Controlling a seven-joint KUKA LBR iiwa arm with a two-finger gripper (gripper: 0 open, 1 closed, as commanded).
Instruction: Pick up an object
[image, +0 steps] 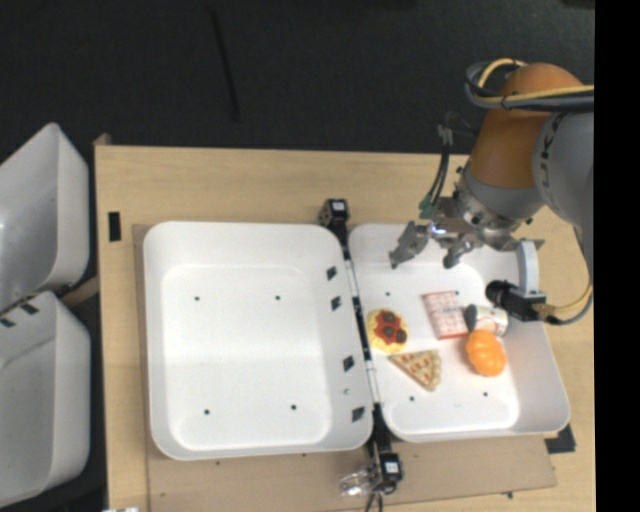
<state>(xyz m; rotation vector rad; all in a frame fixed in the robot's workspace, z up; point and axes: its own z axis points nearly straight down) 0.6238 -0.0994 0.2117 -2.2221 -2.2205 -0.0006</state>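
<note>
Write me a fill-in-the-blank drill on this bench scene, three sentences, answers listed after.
1. All the objects lie in the ____ bin.
2. The round fruit by that bin's right edge is ____ in colour.
3. The gripper hangs over the ____ part of the same bin, its fingers spread with nothing between them.

Missing words: right; orange; upper

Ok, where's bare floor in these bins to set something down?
The left bin offers open floor wall to wall. In the right bin, items crowd the middle: round toy, wedge, pink packet, orange ball. Bare strips lie along its near wall and under the gripper.
</note>
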